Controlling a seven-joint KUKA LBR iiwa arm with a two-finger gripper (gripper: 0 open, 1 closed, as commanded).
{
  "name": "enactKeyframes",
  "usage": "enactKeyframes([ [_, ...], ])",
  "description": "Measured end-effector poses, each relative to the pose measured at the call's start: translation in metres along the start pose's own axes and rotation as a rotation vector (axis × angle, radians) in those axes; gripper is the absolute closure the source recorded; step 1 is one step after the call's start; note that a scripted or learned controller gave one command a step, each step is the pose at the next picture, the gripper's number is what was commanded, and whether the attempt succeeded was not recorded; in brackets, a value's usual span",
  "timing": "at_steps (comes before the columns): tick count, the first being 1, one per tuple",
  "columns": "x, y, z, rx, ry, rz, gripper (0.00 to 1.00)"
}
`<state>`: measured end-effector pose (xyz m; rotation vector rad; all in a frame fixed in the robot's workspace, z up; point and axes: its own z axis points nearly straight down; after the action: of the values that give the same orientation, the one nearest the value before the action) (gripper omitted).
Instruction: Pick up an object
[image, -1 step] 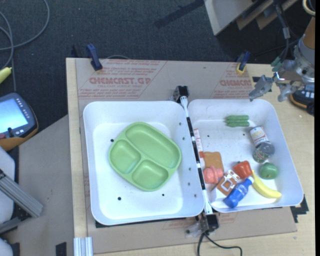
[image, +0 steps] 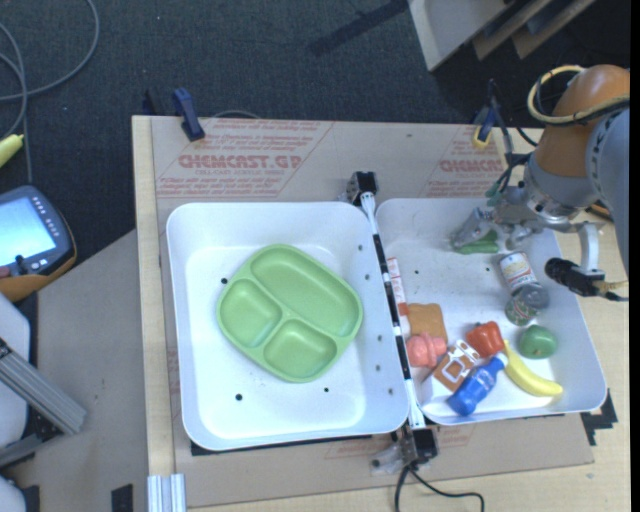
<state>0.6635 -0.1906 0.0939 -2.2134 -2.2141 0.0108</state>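
My gripper (image: 495, 235) hangs low over the far part of the right bin (image: 590, 330), its fingers spread open with nothing held between them. A small green thing (image: 480, 246) lies on the bin floor just under the left finger, mostly hidden. Just in front of the gripper lies a small jar (image: 517, 275) with a white label and a grey cap. Nearer the front of the bin are a green round fruit (image: 538, 342), a yellow banana (image: 531, 378), a red piece (image: 487, 338), a blue bottle (image: 476, 388), an orange-and-white box (image: 455, 366), a pink piece (image: 425, 350) and an orange-brown slab (image: 425, 319).
The left bin (image: 190, 250) holds a green divided plate (image: 290, 312) at its middle. A black-clipped divider (image: 385, 290) separates the two bins. The objects crowd the front half of the right bin, and bare floor lies at its far left.
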Motion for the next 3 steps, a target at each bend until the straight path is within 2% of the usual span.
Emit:
enactKeyframes([
  [1, 0.0, 0.004, -0.022, -0.017, -0.005, -0.001, 1.0],
  [2, 0.0, 0.004, -0.022, -0.015, -0.005, -0.002, 0.0],
  [3, -0.028, -0.056, 0.01, -0.01, 0.005, 0.001, 0.0],
])
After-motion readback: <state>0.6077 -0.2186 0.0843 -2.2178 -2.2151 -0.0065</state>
